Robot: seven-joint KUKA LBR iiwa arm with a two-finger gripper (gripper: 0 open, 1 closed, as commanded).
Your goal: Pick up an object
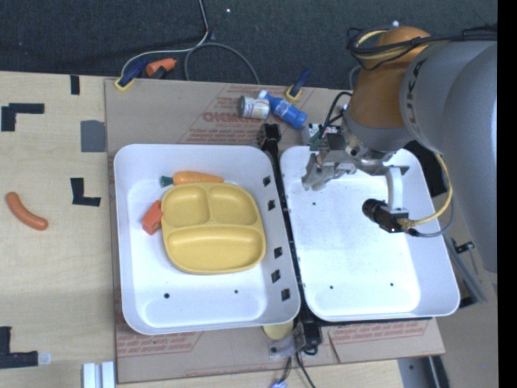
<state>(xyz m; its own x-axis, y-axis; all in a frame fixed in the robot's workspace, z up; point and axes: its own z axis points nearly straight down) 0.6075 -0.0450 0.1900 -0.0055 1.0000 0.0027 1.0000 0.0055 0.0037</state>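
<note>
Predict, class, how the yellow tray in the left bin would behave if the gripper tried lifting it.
The yellow tray looks like rigid moulded plastic, so probably stiff and light. It is wide and flat with three compartments, so fingers would likely need a rim. It lies partly over a carrot, so it may rock.

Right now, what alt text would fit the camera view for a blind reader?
A grey robot arm's gripper hovers over the right bin. The left bin holds a yellow tray with two carrots beside it.
</note>
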